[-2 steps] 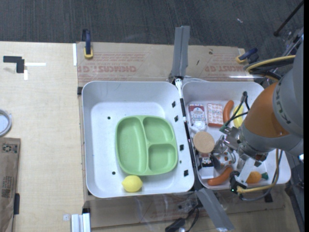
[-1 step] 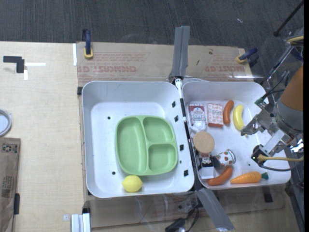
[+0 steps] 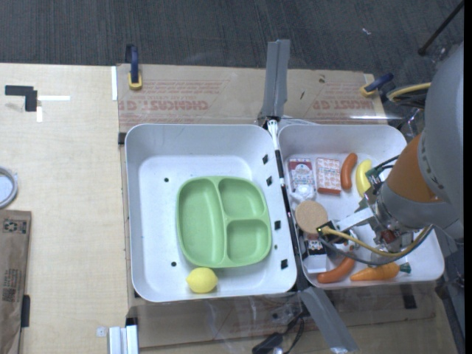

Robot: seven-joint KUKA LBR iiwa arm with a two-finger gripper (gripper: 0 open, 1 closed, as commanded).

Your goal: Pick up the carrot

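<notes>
Nearest, the carrot (image 3: 377, 273) lies at the right bin's (image 3: 435, 260) front edge, just under the gripper (image 3: 385, 234) — its state I cannot tell. Beyond the bin, brown cardboard (image 3: 214, 94) bears mirrored, unreadable lettering — then dark floor (image 3: 184, 13).

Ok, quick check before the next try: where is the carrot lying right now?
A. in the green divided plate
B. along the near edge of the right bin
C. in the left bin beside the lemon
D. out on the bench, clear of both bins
B. The carrot lies along the near edge of the right bin, next to a red sausage-shaped piece, while the green divided plate and the lemon sit in the left bin.
</notes>
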